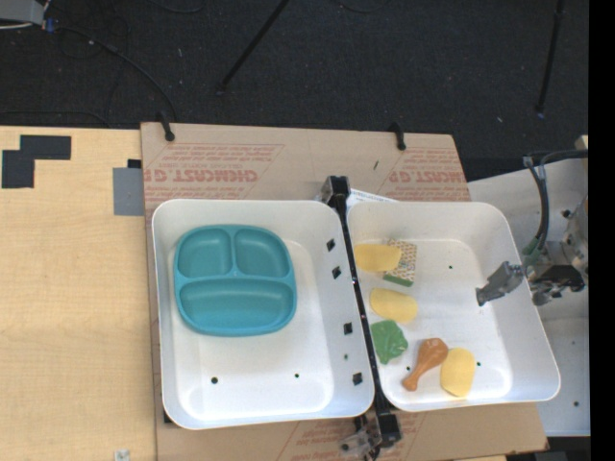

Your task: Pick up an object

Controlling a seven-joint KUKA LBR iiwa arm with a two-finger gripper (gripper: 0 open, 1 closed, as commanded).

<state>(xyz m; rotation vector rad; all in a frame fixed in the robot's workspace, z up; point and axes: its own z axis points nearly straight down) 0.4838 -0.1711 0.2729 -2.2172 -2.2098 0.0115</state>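
Gripper (502, 282) is seen at the right bin's (480, 221) right rim; nothing is held, its opening cannot be judged. Crowded toy food, drumstick (425, 362) included, could be nudged aside and missed.

Smooth white plastic with a soft sheen for both bins: left bin (183, 373), right bin (519, 353). Teal divided plate (233, 279) in matt-to-satin plastic, evenly coloured. Glossy, plastic-looking toy food: yellow pieces (393, 304), green leaf-shaped piece (388, 340), orange-brown drumstick (425, 362). Plain brown cardboard (288, 166), matt, printed in red. Pale wood-grain bench top (67, 296), smooth and dull. Dark, rough carpet-like floor (384, 56). Grey metal-looking gripper (502, 283).
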